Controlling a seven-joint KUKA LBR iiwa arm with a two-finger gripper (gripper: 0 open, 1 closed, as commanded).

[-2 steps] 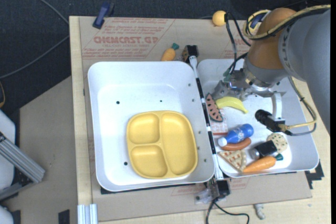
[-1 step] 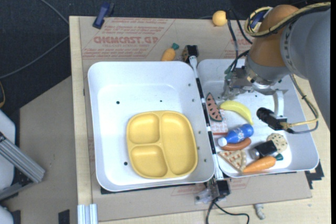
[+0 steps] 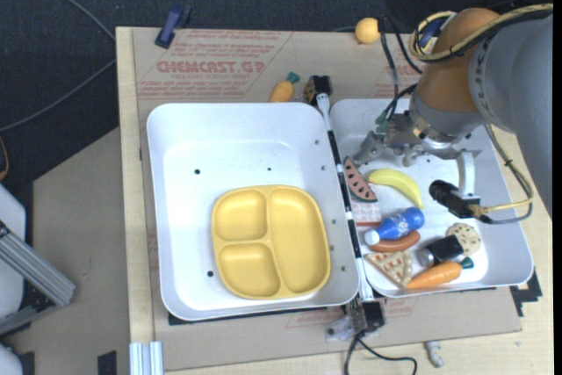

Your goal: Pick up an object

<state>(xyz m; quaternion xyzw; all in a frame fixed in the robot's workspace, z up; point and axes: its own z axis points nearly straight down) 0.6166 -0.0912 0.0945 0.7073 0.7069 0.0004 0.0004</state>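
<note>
The gripper [image 3: 399,149] hangs over the right bin's [image 3: 518,255] back edge; come straight down onto the banana [image 3: 397,184], then squeeze.

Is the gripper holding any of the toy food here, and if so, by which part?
It cannot be told. The gripper sits low over the right bin, above the banana, but the view shows no object between its fingers.

Grey arm [image 3: 518,70] with orange band, metal wrist, yellow cable
</note>
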